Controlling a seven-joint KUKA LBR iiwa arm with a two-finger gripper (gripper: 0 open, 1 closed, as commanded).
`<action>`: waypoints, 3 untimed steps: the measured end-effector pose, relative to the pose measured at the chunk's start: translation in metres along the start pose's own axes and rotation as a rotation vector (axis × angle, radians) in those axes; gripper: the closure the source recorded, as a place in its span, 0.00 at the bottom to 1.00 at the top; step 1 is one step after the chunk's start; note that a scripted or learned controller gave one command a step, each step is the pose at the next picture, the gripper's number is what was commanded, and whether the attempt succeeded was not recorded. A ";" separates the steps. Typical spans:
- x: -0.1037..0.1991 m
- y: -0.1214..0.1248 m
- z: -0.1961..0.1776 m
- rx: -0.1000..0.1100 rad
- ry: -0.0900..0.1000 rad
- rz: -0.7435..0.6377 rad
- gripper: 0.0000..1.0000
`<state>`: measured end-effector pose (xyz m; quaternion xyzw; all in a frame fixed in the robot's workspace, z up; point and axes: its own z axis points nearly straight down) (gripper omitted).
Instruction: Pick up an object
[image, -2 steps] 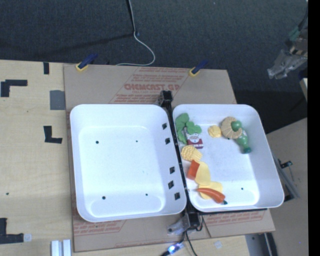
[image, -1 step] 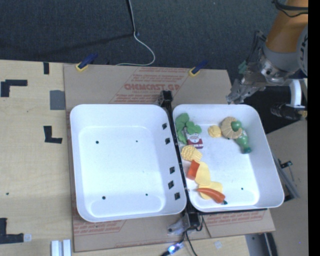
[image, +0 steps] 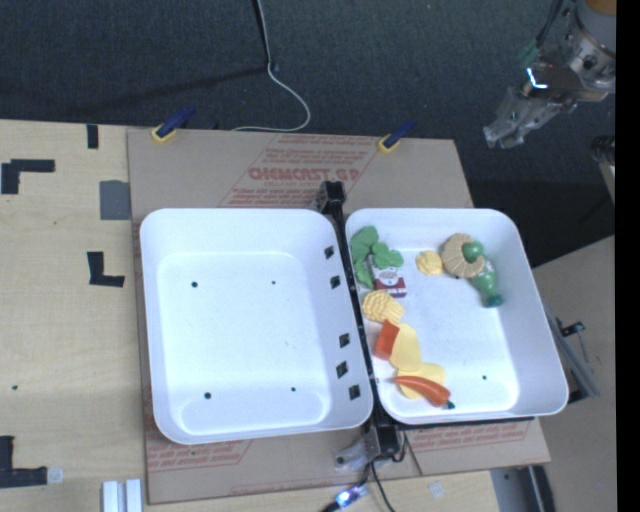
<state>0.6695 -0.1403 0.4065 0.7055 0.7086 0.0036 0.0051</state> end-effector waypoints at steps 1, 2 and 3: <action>-0.074 -0.002 -0.008 0.011 -0.001 0.008 1.00; -0.083 0.000 -0.077 0.006 -0.001 0.003 1.00; -0.010 -0.005 0.135 0.030 0.008 -0.001 1.00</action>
